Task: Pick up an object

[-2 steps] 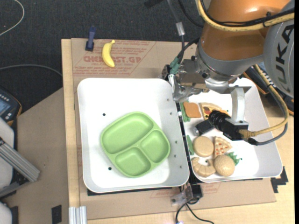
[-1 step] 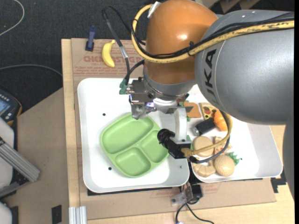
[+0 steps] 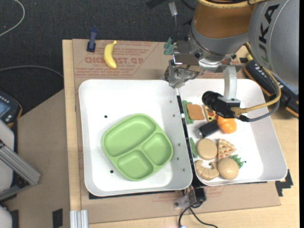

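While my arm [image 3: 228, 13] hangs over the counter [image 3: 142, 56], the left bin [image 3: 90, 127] carries a green divided plate [image 3: 137, 146] and the right bin [image 3: 270, 146] holds toy foods, my targets: a round bun [image 3: 207, 149], a pizza slice [image 3: 226, 148], an orange piece [image 3: 227, 124]. My tool [image 3: 176, 78] sits at the bins' far shared edge; whether it is open I cannot tell. I should centre squarely over one isolated item before descending.

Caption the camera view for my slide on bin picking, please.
KUKA arm's tool hovers at the bins' far edge; green divided plate in left bin, toy food in right bin.
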You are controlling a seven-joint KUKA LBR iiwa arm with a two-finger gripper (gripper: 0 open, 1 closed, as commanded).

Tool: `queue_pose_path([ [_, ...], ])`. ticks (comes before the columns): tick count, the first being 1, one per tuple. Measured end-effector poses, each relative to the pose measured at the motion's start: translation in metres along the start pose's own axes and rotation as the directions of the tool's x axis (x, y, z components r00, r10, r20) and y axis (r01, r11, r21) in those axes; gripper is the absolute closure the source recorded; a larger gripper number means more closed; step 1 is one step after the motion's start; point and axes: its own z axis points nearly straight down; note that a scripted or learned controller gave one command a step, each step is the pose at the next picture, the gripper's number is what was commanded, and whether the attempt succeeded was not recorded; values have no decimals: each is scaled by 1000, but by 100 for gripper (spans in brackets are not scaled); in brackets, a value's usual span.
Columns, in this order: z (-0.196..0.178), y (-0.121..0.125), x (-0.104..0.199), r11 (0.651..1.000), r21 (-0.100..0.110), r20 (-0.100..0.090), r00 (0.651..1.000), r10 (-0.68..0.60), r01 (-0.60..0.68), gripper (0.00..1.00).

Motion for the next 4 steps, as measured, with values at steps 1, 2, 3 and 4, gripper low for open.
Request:
queue_pose_path([
  [1, -7, -2, 5, 1000, 6, -1, 1000, -8, 8, 100],
  [2, -17, -2, 6, 1000, 4, -1, 1000, -8, 8, 100],
  [3, 45, 4, -20, 1000, 18, 1, 1000, -4, 4, 100],
  [4, 71, -31, 25, 1000, 17, -2, 1000, -12, 12, 100],
])
